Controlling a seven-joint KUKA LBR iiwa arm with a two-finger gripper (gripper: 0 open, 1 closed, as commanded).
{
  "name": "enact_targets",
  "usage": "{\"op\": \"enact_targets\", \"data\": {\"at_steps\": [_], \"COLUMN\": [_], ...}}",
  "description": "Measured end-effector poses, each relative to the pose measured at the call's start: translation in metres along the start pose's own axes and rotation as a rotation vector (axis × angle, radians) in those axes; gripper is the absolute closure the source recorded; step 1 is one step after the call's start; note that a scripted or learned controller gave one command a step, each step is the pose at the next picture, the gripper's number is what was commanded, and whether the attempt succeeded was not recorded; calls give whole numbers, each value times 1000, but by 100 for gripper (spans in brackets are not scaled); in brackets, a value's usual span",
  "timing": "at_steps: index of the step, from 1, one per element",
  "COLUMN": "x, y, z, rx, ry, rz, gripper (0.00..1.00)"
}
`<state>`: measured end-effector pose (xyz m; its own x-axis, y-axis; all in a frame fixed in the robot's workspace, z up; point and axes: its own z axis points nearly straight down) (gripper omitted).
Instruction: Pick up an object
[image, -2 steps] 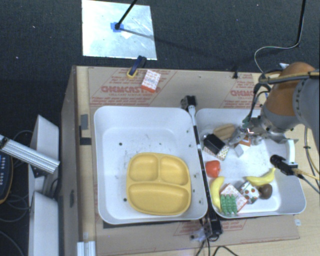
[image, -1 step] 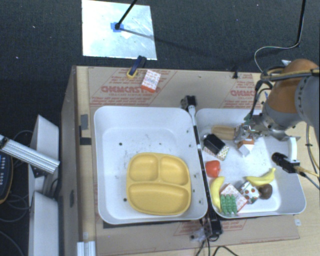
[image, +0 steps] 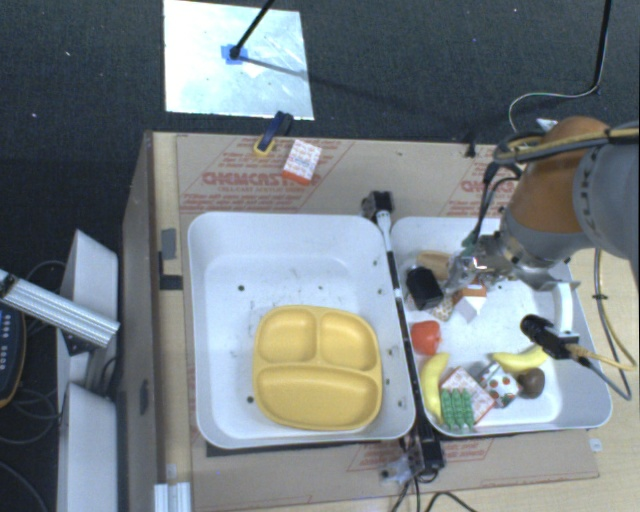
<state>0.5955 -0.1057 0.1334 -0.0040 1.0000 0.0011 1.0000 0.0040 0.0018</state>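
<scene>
My gripper (image: 462, 276) is low in the upper left part of the right bin (image: 598, 400), coming in from the right. Just left of it lies a black object (image: 422, 288), and a tan piece (image: 433, 262) sits above that. A small white block (image: 467, 309) and an orange bit (image: 476, 293) lie right under the gripper. Lower down are a red object (image: 426, 336), a yellow banana (image: 432, 385), a second banana (image: 520, 358), a brown ball (image: 531, 382) and a red and green box (image: 461, 400). Nothing visibly sits in the gripper.
The left bin (image: 230, 250) holds a yellow divided plate (image: 318, 366). A small red and white box (image: 301, 160) and a blue and yellow item (image: 271, 134) lie on the board behind the bins. The wall between the bins (image: 396, 300) runs close to the gripper.
</scene>
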Motion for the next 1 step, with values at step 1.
{"op": "enact_targets", "data": {"at_steps": [1], "x": [81], "y": [-15], "z": [-51], "rx": [-1], "ry": [0], "rz": [-1], "gripper": [100]}}
